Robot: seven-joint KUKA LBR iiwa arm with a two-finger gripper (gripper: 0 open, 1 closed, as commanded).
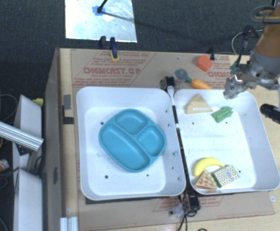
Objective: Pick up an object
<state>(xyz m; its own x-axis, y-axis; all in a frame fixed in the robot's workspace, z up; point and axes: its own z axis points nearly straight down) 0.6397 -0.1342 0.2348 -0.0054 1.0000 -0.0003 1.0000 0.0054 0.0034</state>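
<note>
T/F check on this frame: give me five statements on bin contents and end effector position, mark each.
1. The blue divided plate lies in the left bin. True.
2. The banana is in the left bin. False: it lies in the right bin, near its front edge.
3. The end effector is above the right bin's far right corner. True.
4. The green object touches the banana. False: they lie well apart.
5. The orange block lies inside a bin. False: it sits on the board behind the bins.
</note>
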